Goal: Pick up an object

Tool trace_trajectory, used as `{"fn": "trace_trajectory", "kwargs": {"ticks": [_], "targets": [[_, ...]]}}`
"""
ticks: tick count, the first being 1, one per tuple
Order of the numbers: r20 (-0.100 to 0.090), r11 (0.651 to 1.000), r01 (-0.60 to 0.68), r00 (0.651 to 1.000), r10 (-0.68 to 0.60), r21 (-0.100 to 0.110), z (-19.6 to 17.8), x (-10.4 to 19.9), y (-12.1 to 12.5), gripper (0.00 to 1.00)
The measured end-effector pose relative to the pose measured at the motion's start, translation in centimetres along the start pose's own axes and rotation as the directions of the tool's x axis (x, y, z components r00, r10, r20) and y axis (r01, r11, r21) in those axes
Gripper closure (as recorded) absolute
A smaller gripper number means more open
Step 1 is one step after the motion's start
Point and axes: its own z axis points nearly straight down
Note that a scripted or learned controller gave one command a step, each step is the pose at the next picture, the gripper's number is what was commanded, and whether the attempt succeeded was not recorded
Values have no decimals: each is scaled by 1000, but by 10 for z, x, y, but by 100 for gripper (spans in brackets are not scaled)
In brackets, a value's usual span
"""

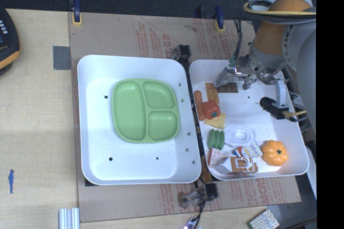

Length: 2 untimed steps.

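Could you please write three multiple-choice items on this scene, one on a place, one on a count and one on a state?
1. Where does the green plate lie?
A. in the left bin
B. in the right bin
C. on the bare bench

2. How many compartments does the plate have?
A. two
B. three
C. five

3. How does the pumpkin stand to the gripper?
A. it is held between the fingers
B. it lies in the right bin, apart from the gripper
C. it sits on the plate

Answers:
1. A, since the plate lies in the middle of the left bin.
2. B, since one long well and two smaller ones show.
3. B, since the pumpkin lies at the near corner of the right bin while the gripper is over the far end.
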Motion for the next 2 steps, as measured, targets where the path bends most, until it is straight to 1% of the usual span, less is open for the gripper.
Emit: {"fn": "trace_trajectory", "kwargs": {"ticks": [1, 2], "targets": [[1, 1000, 4, 1000, -4, 2, 0, 27, 0, 0], [1, 1000, -2, 1000, 2, 0, 0, -19, 0, 0]]}}
